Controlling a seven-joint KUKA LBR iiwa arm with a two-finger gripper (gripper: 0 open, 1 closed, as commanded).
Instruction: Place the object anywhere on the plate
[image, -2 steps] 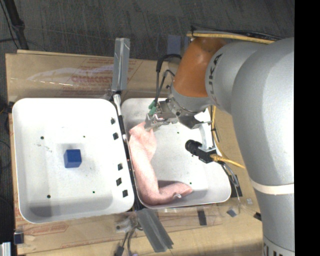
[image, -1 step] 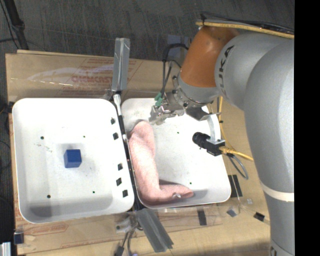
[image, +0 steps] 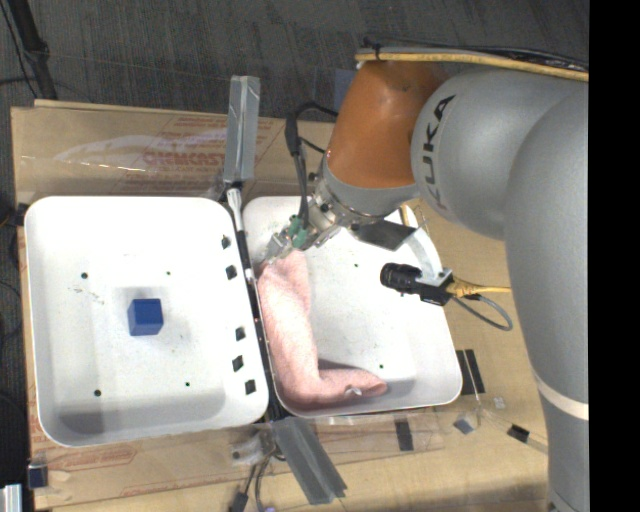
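A small blue cube (image: 146, 315) rests flat on the floor of the left white bin (image: 60, 230), a little left of its middle. A pink cloth (image: 285, 320) lies in the right white bin (image: 400, 340), stretched along the left wall and bent along the front wall. My gripper (image: 292, 240) hangs at the back left corner of the right bin, right at the cloth's upper end. Whether it touches the cloth is unclear. The cube is far to the gripper's left, across the wall between the bins.
The big grey arm with its orange band (image: 385, 120) covers the back right of the right bin. A black cylinder on a cable (image: 412, 280) sticks out over that bin's right side. Black clips (image: 240, 335) line the shared wall.
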